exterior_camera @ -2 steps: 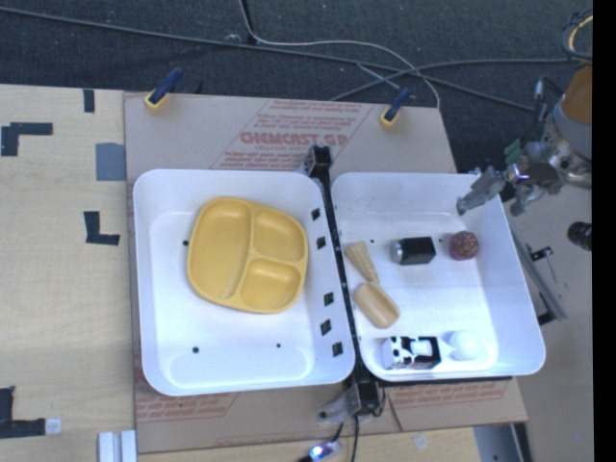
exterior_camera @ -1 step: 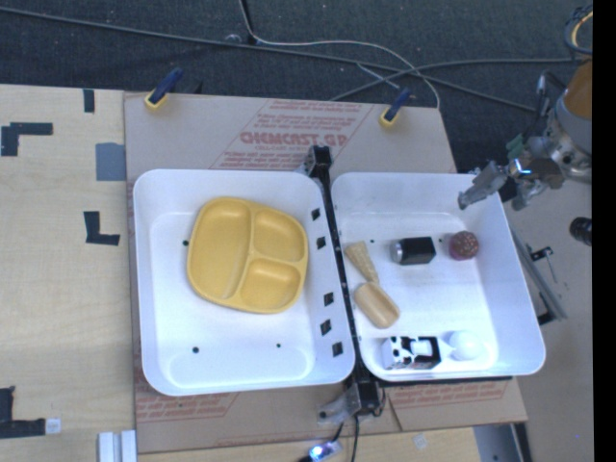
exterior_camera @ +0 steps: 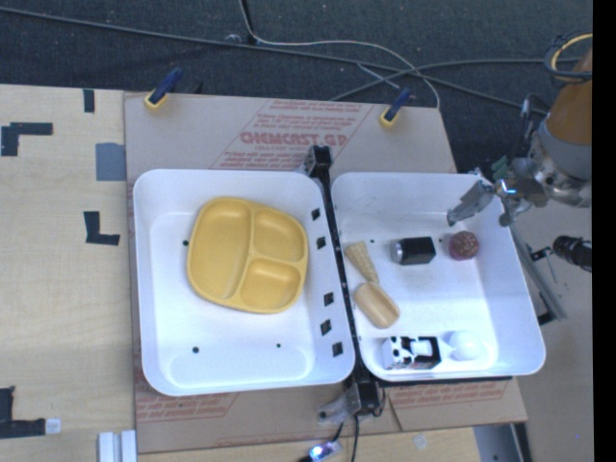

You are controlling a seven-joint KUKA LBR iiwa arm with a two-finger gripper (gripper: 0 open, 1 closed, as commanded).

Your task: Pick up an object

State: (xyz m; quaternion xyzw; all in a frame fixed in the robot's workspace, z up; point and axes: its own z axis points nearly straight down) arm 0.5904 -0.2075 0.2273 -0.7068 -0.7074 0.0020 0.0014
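My gripper (exterior_camera: pixel 486 206) hovers over the right bin's (exterior_camera: pixel 500 301) far right part, its two fingers spread open with nothing between them. Just below it lies a small dark red ball (exterior_camera: pixel 464 245). To the ball's left sits a black block (exterior_camera: pixel 415 250). Near the divider lie a tan cone (exterior_camera: pixel 363 260) and a tan bread-like piece (exterior_camera: pixel 376 304). At the bin's near edge rest a black-and-white toy (exterior_camera: pixel 413 351) and a white ball (exterior_camera: pixel 464 346).
The left bin (exterior_camera: pixel 159 287) holds a yellow divided plate (exterior_camera: pixel 247 254). Black clips run along the divider (exterior_camera: pixel 332 258) between the bins. Yellow clamps (exterior_camera: pixel 164 89) hold the cardboard at the far edge. Cables cross the dark floor behind.
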